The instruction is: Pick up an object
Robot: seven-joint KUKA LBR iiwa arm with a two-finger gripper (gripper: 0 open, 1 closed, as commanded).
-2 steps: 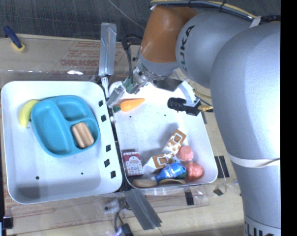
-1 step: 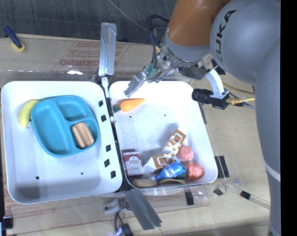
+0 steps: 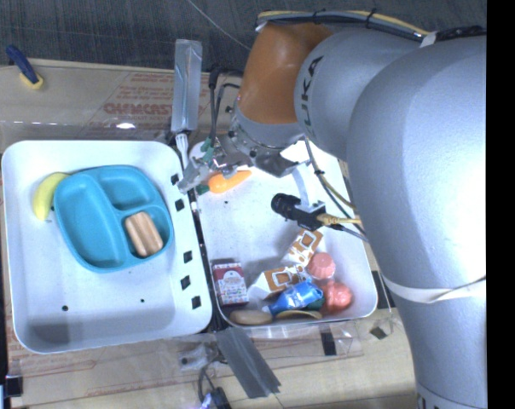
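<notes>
Reaching for the carrot, grasp unconfirmed

My gripper (image 3: 213, 162) sits at the right bin's (image 3: 259, 228) far corner, the small orange plastic carrot (image 3: 227, 180) just beside and below my jaws. Can't tell how far open they are, or whether anything's held. Judging nothing lifted yet; grasp and raise remain. Partial "KUKA" lettering on my grey arm (image 3: 394, 143); small red carton (image 3: 229, 280) print unreadable.

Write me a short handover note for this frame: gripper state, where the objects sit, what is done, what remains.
Gripper: low at the right bin's upper left corner, beside the orange carrot-like piece; whether it grips anything can't be told.
Left bin: blue divided plate carrying a bread roll; banana at its left edge.
Right bin: red box, blue packet and pink balls along the lower side.
Done: no lift visible.
Left: grasp, then raise an object.
</notes>
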